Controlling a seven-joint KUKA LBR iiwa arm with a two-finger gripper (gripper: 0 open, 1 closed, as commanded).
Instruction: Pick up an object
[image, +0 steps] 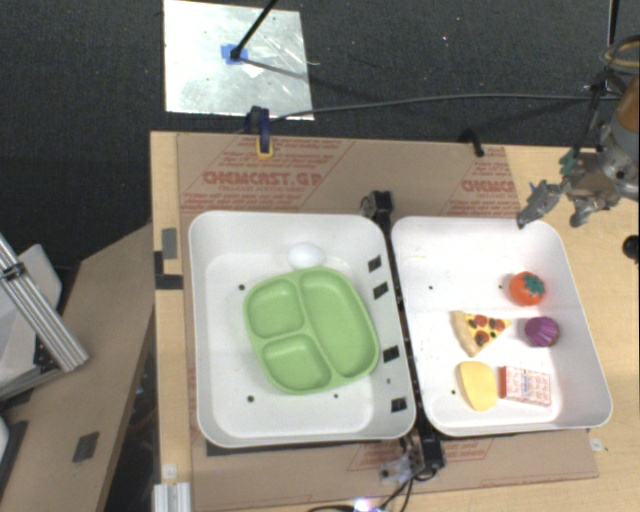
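Camera view looks down at a slant on a tabletop (120, 300) that carries two shallow white bins side by side on a brown board with red letters. Inside the left bin (215, 250) lies a green tray (310, 330) with three compartments, turned a little, and a small white egg-like thing (306, 256) rests just beside its far edge. Inside the right bin (440, 260) there are five small things, all in the right half. An orange tomato (527, 288) with a green top is the farthest of them. Nearer to the camera a pizza slice (477, 331) lies with its point toward the bin's front, and a purple round thing (541, 331) sits near it on the right, apart from it. At the front a yellow piece (478, 386) touches a flat red and white packet (526, 385) on its right. The arm comes in from the right at the top corner, and the tool (557, 205) hangs above the far right corner of the right bin, well apart from all the things inside. Its two fingers stand spread wide, and nothing is between them. Beyond the board, on dark carpet, lies a shiny grey sheet (235, 60) with a small blue mark.
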